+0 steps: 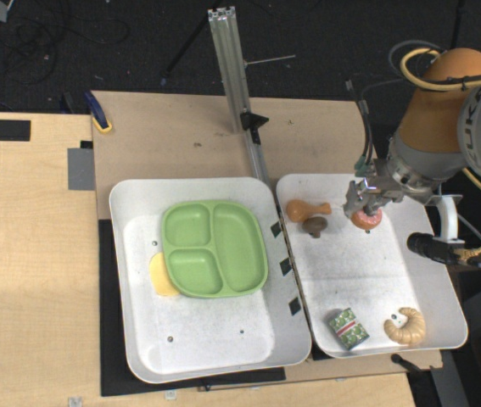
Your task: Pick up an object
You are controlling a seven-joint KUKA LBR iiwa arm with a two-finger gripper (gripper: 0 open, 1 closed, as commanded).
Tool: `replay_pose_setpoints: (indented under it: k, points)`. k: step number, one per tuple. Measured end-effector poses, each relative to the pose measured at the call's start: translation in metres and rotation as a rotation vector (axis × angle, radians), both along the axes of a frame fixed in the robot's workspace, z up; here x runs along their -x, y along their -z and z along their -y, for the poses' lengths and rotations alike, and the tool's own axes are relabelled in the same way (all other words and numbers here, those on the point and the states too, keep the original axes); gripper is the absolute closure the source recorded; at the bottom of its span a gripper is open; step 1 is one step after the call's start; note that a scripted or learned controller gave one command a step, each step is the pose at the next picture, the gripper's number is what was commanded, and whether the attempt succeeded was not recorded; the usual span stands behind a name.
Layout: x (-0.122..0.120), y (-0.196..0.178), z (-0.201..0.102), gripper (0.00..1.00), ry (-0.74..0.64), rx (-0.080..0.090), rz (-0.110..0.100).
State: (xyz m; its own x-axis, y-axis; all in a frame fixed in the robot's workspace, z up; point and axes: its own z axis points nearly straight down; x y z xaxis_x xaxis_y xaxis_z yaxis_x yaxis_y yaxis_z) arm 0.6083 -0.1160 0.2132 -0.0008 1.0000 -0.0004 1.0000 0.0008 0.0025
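My gripper (365,205) hangs over the upper part of the right bin (367,270), straight above a small pink and red round object (366,220) that shows just under its tip. I cannot tell whether the object is held or lying on the bin floor. To its left lie an orange drumstick-shaped toy (306,209) and a small brown lump (314,225), touching each other. A green box (348,328) and a tan croissant (405,326) rest near the bin's front edge.
The left bin (206,337) bears a green divided plate (215,248) with a yellow piece (161,276) poking out under its left edge. A metal post (233,83) rises behind the bins.
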Motion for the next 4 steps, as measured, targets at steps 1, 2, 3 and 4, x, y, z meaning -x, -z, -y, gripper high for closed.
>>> replay_pose_setpoints:
  k: [1, 2, 3, 4]
  points:
    - [0.019, 0.004, -0.047, 1.0, -0.003, -0.003, -0.007]
    - [0.024, -0.005, -0.092, 1.0, -0.003, -0.002, -0.006]
    - [0.032, 0.003, -0.148, 1.0, -0.005, -0.002, -0.008]
    - [0.054, -0.001, -0.193, 1.0, -0.003, -0.002, -0.009]
